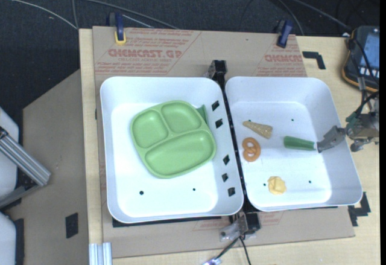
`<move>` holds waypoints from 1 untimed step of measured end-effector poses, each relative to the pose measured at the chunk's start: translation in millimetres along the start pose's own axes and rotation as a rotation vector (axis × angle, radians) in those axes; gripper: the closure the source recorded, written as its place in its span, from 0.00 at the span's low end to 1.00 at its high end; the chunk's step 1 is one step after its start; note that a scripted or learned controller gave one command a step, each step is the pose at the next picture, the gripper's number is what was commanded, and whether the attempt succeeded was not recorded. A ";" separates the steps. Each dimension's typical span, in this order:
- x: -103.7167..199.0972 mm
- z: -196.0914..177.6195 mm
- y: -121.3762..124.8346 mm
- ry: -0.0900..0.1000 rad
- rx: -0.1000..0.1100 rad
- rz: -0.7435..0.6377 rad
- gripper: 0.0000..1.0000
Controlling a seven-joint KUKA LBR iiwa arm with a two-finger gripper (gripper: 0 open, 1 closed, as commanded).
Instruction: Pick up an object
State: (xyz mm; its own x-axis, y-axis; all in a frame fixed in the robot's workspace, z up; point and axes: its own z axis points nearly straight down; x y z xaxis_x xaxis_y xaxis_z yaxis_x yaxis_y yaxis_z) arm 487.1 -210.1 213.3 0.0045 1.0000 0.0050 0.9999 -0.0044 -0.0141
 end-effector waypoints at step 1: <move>0.6 -6.5 3.0 -0.004 -0.013 -0.005 0.00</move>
State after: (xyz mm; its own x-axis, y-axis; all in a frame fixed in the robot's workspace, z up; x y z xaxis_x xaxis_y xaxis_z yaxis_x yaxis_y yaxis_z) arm 490.2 -209.5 219.7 -0.0002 1.0000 0.0011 1.0000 0.0002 -0.0012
